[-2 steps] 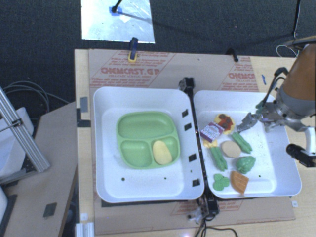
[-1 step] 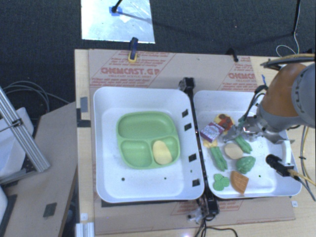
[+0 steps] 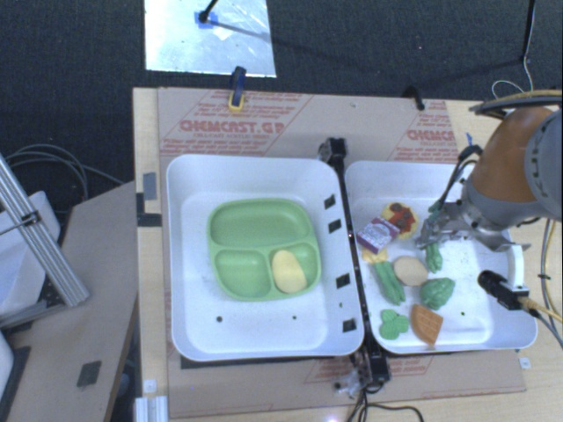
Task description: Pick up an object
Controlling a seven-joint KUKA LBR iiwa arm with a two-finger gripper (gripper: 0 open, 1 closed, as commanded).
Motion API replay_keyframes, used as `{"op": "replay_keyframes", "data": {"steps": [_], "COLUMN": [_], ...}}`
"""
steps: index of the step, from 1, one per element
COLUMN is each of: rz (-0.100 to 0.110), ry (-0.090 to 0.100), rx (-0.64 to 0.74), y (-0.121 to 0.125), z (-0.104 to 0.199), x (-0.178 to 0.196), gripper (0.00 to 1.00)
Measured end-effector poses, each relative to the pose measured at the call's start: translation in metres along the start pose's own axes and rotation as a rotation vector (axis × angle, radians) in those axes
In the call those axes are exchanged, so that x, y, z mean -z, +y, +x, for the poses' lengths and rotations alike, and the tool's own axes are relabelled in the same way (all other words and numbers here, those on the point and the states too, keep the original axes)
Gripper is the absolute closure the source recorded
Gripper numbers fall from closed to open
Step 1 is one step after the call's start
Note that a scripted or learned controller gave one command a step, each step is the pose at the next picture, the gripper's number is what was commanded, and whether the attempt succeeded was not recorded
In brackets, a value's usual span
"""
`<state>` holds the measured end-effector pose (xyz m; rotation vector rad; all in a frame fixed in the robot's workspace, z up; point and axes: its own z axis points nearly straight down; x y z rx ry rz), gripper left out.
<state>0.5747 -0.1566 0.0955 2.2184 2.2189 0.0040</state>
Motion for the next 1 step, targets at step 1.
{"op": "replay_keyframes", "data": {"steps": [1], "rz": [-0.008], "ry": [0.003], "rx": [0.013], "y": [0.0399], "z": [0.0785], "x": [0.0858], "gripper": [1.00]}}
